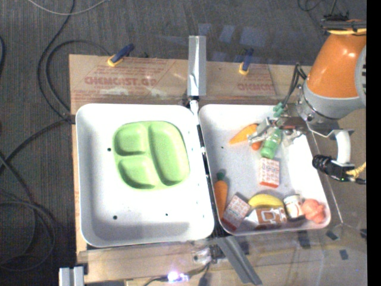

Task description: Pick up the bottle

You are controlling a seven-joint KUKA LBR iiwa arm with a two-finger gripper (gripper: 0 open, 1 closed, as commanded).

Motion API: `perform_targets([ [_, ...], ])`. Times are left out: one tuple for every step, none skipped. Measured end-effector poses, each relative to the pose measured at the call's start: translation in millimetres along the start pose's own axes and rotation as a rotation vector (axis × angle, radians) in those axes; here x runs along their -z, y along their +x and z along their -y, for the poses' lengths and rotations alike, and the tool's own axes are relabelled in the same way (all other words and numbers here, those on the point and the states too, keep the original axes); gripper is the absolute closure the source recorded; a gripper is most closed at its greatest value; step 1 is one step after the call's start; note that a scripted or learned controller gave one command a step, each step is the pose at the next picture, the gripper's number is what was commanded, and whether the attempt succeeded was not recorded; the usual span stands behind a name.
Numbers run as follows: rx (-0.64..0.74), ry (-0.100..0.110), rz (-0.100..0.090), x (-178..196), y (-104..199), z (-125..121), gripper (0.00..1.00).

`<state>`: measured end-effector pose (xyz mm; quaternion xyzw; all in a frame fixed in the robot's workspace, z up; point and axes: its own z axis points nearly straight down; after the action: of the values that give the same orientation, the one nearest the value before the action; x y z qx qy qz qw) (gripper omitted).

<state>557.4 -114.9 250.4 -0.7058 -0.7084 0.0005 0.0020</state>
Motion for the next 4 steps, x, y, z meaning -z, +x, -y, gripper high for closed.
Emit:
perform_targets([
  [-0.132, -0.001, 0.004, -9.2, -109.3, -32.6, 0.00],
  [-0.032, 0.000, 0.003, -92.4, -91.3, -51.2, 0.00],
  [-0.008, 0.004, -0.003, -147.0, -101.9, -93.0, 0.00],
  [-0.006, 0.003, 0.003, -137.8, -102.1, -93.3, 1.00],
])
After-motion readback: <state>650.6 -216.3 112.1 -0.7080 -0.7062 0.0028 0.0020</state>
